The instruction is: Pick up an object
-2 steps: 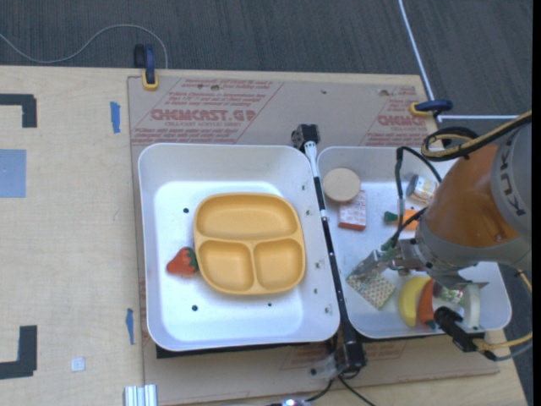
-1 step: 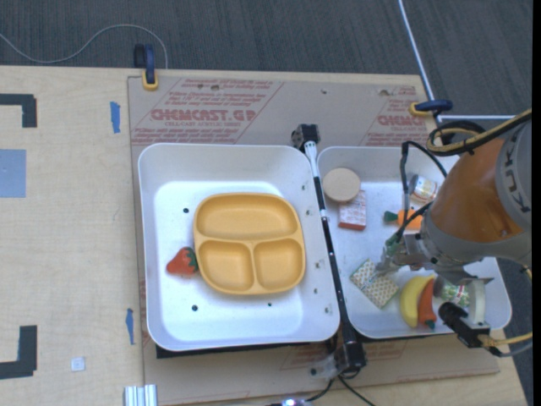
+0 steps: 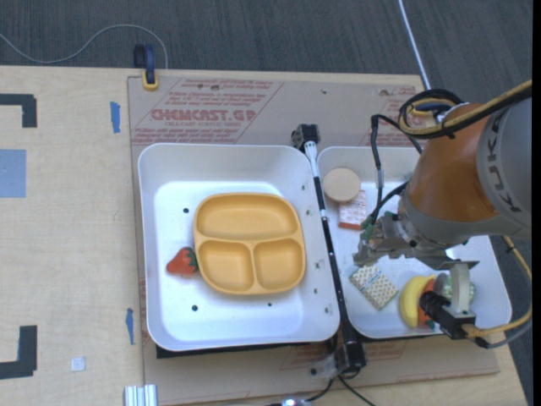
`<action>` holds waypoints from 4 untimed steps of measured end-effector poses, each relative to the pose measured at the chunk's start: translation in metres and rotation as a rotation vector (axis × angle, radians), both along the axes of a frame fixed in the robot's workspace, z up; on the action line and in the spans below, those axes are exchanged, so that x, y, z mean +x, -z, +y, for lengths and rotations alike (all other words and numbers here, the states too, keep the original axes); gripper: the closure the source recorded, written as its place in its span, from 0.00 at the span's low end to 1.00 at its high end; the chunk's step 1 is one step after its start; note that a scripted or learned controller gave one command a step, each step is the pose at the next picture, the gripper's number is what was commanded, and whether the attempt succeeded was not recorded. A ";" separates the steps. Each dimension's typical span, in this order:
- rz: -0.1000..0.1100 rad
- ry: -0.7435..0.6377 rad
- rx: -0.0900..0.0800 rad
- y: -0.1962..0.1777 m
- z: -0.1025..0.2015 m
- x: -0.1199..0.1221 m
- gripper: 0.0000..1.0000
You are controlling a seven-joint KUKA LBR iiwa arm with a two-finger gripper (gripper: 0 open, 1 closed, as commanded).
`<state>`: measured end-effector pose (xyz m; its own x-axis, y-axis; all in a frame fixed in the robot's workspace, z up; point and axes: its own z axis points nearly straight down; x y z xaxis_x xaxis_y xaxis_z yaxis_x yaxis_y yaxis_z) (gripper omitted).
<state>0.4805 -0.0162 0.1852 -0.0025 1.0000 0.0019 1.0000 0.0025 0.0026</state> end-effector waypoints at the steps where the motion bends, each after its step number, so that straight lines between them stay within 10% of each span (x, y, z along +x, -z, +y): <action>1: 0.001 0.002 -0.001 0.001 -0.001 0.000 0.00; 2: 0.004 0.004 -0.002 0.078 -0.080 -0.002 0.00; 3: 0.001 0.003 -0.002 0.068 -0.079 -0.001 1.00; 4: 0.000 0.000 -0.001 0.000 -0.005 0.000 1.00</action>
